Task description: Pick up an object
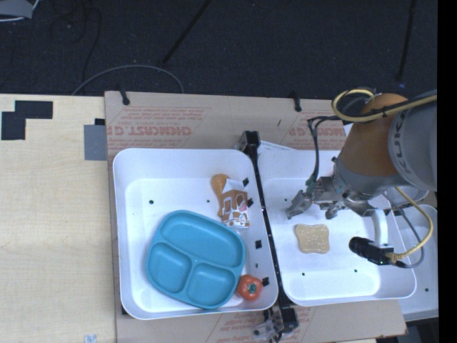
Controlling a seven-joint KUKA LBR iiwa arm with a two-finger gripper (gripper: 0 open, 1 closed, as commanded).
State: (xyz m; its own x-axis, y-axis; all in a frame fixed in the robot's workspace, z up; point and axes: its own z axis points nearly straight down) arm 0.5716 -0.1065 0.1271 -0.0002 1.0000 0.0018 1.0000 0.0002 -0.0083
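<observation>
End effector over right bin, just above-left of tan toast-like slice on bin floor; grip state unclear, apparently nothing held. Left bin: blue divided tray, red tomato, printed packet, brown piece.

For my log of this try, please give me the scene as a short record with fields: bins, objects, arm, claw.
left bin: blue divided tray, red tomato-like toy, small printed packet, brown piece
right bin: tan flat toast-like piece
arm: reaches in from the right, over the right bin
claw: above the toast-like piece, nothing seen between its fingers
fingers open or shut: cannot tell
</observation>
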